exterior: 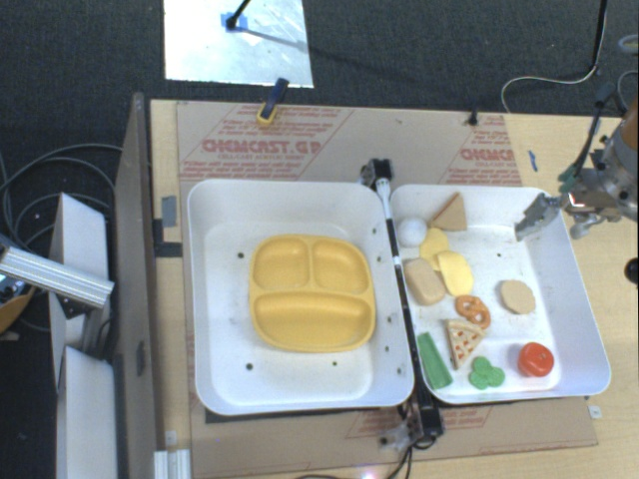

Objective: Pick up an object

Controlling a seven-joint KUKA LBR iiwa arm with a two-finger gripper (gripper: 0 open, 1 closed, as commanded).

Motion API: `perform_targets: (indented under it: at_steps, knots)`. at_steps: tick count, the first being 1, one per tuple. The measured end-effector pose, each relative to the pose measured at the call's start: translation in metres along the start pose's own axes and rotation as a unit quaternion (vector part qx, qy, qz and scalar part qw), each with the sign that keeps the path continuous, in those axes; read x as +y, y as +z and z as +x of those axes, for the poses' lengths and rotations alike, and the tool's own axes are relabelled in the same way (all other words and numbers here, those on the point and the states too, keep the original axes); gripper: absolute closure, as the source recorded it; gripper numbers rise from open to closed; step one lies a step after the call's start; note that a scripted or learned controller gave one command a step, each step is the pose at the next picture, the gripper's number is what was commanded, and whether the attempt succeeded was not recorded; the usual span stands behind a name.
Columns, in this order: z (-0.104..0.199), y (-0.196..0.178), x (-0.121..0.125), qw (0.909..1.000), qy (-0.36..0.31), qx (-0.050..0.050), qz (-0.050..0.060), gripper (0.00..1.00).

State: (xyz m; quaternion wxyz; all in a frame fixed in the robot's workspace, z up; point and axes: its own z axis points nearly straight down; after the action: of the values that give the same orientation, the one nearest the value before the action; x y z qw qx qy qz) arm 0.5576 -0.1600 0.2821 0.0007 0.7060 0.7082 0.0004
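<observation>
Claw (pixel 544 218) parked above right bin's (pixel 589 352) far corner, open/closed can't tell tbh. Round cookie (pixel 517 296) just below, probably easiest grab; tomato (pixel 536 359) further down.

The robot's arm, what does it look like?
The robot's arm comes in from the right as grey metal parts, with a bit of orange at the picture's edge. Its gripper is a dark grey finger-like piece, with a small teal patch and a tiny reddish spot near the wrist. The rest is too blurry to tell.
</observation>
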Motion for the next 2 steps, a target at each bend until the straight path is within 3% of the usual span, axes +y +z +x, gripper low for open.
perform_targets:
  at_steps: [1,2]
  knots:
    - [0.061,0.109,-0.033,1.0000,-0.002,0.003,0.006,0.00]
    - [0.058,0.180,0.003,1.0000,0.001,-0.001,-0.008,0.00]
